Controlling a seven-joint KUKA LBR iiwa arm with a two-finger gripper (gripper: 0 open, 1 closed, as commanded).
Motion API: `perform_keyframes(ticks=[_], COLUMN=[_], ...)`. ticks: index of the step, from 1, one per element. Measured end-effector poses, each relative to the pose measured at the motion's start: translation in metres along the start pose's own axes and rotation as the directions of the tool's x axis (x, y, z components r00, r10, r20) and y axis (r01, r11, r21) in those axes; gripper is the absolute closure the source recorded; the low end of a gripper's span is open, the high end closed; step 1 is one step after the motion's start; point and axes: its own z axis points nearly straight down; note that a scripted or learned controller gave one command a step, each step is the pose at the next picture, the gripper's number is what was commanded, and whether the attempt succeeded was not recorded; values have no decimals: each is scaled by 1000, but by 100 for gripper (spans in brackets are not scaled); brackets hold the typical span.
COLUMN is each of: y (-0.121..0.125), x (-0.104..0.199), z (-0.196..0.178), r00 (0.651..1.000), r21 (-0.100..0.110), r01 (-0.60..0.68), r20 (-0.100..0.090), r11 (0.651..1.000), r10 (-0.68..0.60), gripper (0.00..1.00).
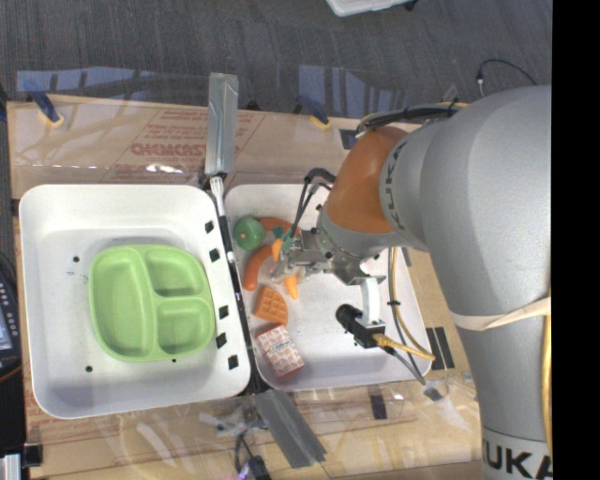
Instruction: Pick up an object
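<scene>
1. Two bins sit side by side on the desk.
2. The left bin holds a divided tray.
3. The right bin holds toy foods clustered near its left wall: a waffle piece, with a small box in front of it.
4. The gripper sits above that cluster.

Right bin: its right half and far corner are lying hidden under the grey arm and its orange band.
Gripper: sitting low among the toy food; the fingers are blurring into the clutter, too small to read.
Orange pieces beside the green round item: overlapping each other and the gripper, so outlines are running together.
Small printed box: label too fine to read.
Arm: running out of frame at the right and bottom edges.
White object: being cut off by the top edge.
</scene>
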Motion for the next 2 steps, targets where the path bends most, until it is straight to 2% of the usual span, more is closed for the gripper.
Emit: perform_keyframes(ticks=[1, 2], y=[-5, 7], x=[41, 55], z=[-132, -147], r00=[997, 995], r21=[-4, -1], r01=[-75, 104], r20=[-1, 1], r11=[997, 995], r10=[75, -104], gripper=[100, 100])
